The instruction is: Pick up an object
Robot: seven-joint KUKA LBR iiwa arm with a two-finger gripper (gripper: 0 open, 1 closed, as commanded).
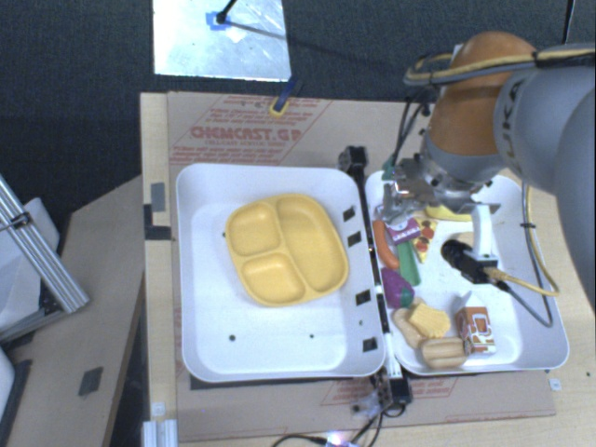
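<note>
The left bin (200, 277) is shallow and white, and a yellow divided plate (284, 248) with three compartments lies in its middle, turned at a slant. Black clips (358, 214) line the seam where it meets the bin on the right. Both rest on a cardboard sheet (244, 130) printed with red lettering, spread over the counter (112, 250). Far beyond, a shiny square panel (222, 24) lies on dark carpet (65, 73). A metal rail (37, 259) slants at the left edge.

Yellow divided tray (284, 248) alone in left bin (200, 277). Toy foods crowded in right bin (535, 338): orange carrot (385, 243), purple piece (398, 290), small carton (476, 330). Tool (402, 203) low over carrot's upper end.
</note>
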